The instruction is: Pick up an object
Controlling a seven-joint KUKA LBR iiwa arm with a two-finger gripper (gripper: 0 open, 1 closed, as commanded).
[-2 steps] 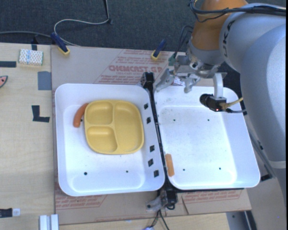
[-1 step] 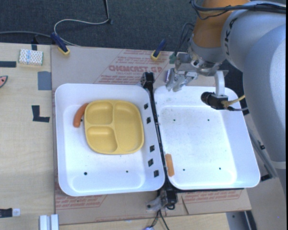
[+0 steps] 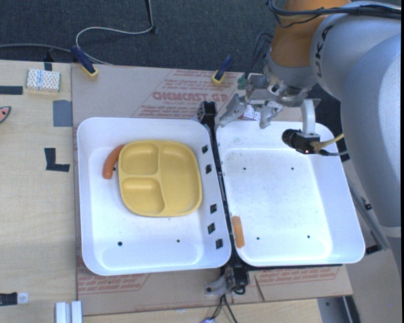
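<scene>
The gripper hangs over the far edge of the right bin, fingers spread and holding nothing, well apart from the orange sausage-shaped piece by the near-left wall, which suits a fresh descent.

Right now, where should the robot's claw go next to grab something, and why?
Probably down toward the near-left corner of the right bin. The gripper sits at that bin's far edge, near the divider, with nothing seen between its fingers. The closest thing is the small orange piece lying beside the divider at the near side. The yellow plate is in the left bin.
</scene>
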